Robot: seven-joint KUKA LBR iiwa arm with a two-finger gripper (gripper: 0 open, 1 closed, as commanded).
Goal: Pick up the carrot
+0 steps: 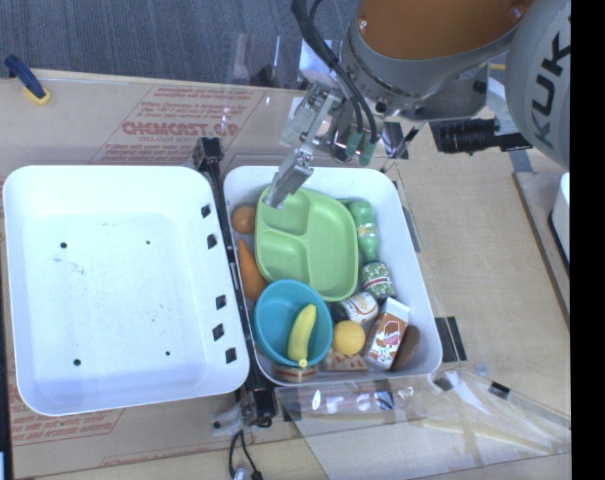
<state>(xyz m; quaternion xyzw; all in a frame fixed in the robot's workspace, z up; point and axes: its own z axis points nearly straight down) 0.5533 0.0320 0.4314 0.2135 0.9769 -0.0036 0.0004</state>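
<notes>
In the camera view, the arm (452, 18) reached in from about one o'clock, its jaws (285, 186) hanging over the right bin (412, 258) at the bin's eleven o'clock corner, above the edge of the green plate (312, 243). Whether the jaws were apart or together could not be told. The carrot (249, 271) lay along the bin's nine o'clock wall, partly tucked under the plate, with an orange ball (243, 219) at its twelve o'clock. A blue bowl (282, 318) holding a banana (302, 333) sat at the carrot's five o'clock. The left bin (112, 278) stood beside it on the counter (472, 238).
</notes>
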